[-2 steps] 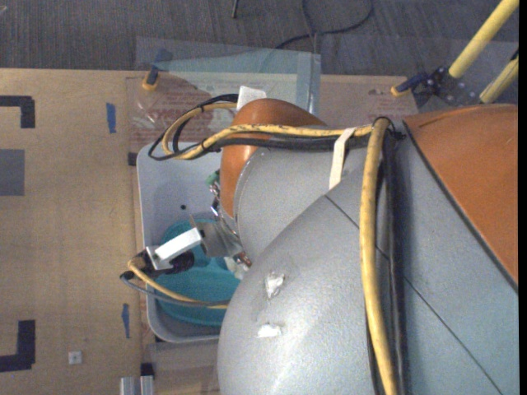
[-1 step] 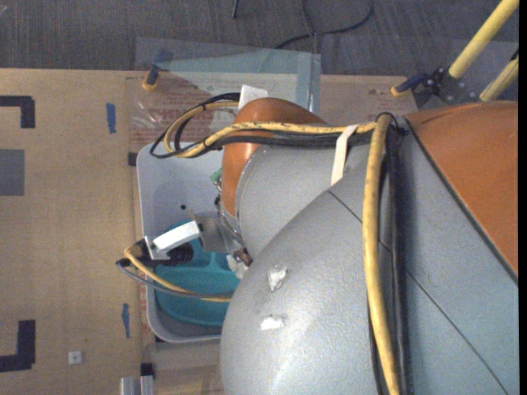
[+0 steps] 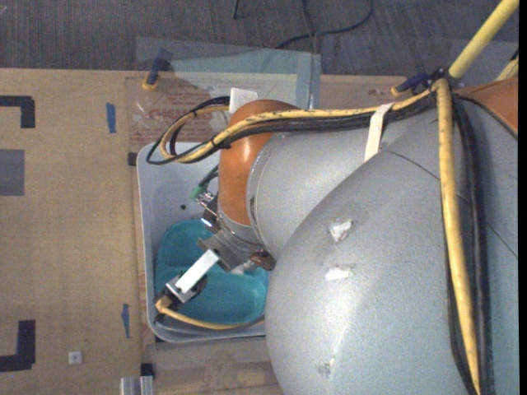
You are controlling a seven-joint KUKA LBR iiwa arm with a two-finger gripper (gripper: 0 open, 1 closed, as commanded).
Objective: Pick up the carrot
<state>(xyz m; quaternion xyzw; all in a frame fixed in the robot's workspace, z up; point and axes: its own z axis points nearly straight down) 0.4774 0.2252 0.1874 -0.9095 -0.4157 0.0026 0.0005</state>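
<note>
The arm (image 3: 346, 220) hung low over the white bin (image 3: 165, 196), with the gripper (image 3: 235, 253) down by a teal dish (image 3: 177, 249). I couldn't tell whether the gripper was apart or together. I couldn't tell where the carrot lay either, so the pick looked undone.

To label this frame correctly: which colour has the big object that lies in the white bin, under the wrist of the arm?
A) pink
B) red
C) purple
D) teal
D: the big object in the white bin, partly covered by the arm, is teal.
</note>
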